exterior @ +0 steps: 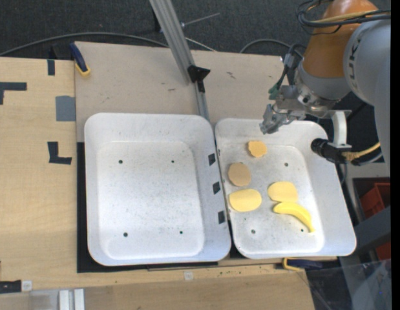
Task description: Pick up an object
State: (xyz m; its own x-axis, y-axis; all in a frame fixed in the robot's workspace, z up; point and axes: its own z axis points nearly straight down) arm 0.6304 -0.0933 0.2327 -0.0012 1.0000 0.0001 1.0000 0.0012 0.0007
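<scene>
Objects for picking are seen in the right bin [329, 237]: a small orange piece [256, 149] just below the jaws [269, 125], then a tan disc [239, 174], two yellow pieces and a banana [294, 214] further away. Nothing is held, so the pick is judged not yet done. Whether the jaws are spread cannot be told.

A robotics lab: plywood bench [141, 82] marked with tape, aluminium camera post [174, 31], loose cables [264, 44].

white speckled bins [148, 124], yellow banana [295, 214], tan disc [239, 174]
</scene>
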